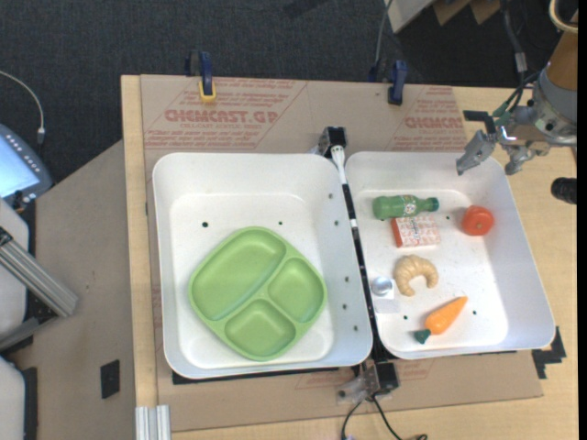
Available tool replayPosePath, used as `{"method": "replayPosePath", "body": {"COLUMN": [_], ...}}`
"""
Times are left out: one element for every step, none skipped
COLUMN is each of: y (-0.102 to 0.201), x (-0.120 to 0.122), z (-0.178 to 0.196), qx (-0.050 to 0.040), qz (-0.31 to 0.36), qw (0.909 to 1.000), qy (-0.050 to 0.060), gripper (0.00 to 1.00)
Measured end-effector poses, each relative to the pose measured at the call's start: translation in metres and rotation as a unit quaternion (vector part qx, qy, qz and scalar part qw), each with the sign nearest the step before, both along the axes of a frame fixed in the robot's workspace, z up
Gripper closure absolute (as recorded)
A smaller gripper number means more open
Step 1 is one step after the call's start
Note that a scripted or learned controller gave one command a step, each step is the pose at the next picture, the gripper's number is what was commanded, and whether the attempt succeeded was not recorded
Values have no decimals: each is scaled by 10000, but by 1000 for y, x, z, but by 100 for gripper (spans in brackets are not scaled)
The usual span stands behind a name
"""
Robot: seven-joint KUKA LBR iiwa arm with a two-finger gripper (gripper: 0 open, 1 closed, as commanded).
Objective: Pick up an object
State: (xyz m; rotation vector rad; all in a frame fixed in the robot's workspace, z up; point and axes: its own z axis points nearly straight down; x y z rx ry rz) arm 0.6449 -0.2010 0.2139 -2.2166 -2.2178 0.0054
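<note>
1. Nearest the camera in the right bin (pixel 527 273) lies a toy carrot (pixel 444 316), orange with a green tip, slanting toward the front wall.
2. Any of five things could be the pick: that carrot, a croissant (pixel 415 272) just behind it, a small red-and-white box (pixel 416 232), a green bottle (pixel 404 206) lying on its side touching the box's far edge, and a red tomato (pixel 476 220) set apart to the right.
3. Above the bin's far right corner hangs the end effector (pixel 496 150), its two fingers spread wide with nothing between them, well clear of every object.
4. Risks, as I judge them: the bottle and box touch, so a descent on either may nudge the other or catch both; the tomato is round and could roll out of a closing grip; the croissant's curved back may slip.
5. A small pale item (pixel 382 288) sits beside the croissant near the divider; it is too small to identify, possibly a cap or clip.
6. Standing in the way: the bin's raised rim below the end effector, and cables hanging beside the wrist.
7. Further out, the left bin (pixel 174 246) holds a green divided plate (pixel 258 291), and both bins rest on a brown board (pixel 275 108) clamped to the counter at the far edge
</note>
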Motion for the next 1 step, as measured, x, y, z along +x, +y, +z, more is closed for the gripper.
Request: {"method": "replayPosePath", "body": {"y": [3], "x": [9], "z": [-55], "qx": [-1], "qz": [6], "qw": [10000], "qy": [-5], "gripper": [0]}}
